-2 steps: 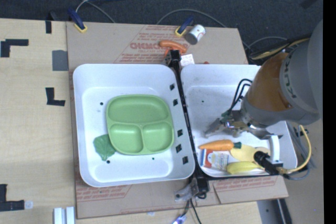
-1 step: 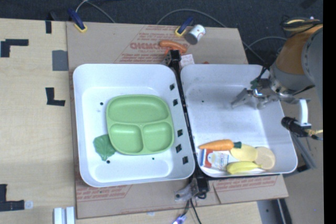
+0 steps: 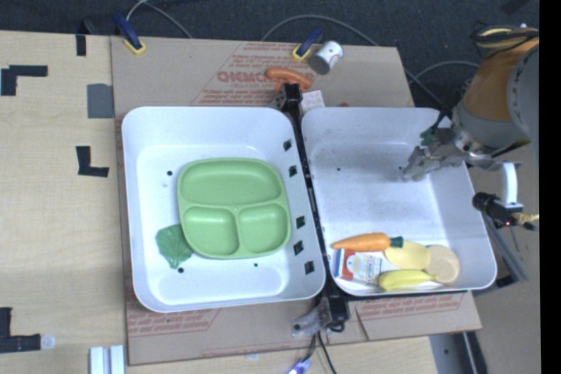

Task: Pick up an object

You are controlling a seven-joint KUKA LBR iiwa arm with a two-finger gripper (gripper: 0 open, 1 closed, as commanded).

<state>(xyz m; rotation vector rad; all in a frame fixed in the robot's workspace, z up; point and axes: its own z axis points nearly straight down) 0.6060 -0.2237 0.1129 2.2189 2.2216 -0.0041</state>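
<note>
Two shallow white bins sit side by side on a cardboard sheet (image 3: 254, 74) laid over the bench; the left bin (image 3: 140, 188) holds a green divided plate (image 3: 234, 208) with a small green leafy piece (image 3: 173, 244) touching its lower-left edge; the right bin (image 3: 456, 197) has its things crowded into the near corner: an orange carrot (image 3: 361, 242), a red-and-white packet (image 3: 358, 264) just under it, a yellow banana (image 3: 408, 279), and two pale rounded pieces (image 3: 425, 257) beside them; the gripper (image 3: 419, 164) hangs over the bare far part of the right bin, well apart from that cluster, and nothing shows between its fingers; how wide they stand I cannot tell; so the pick looks not yet begun, with the reach to an object, the closing and the lift all left to do.
</note>
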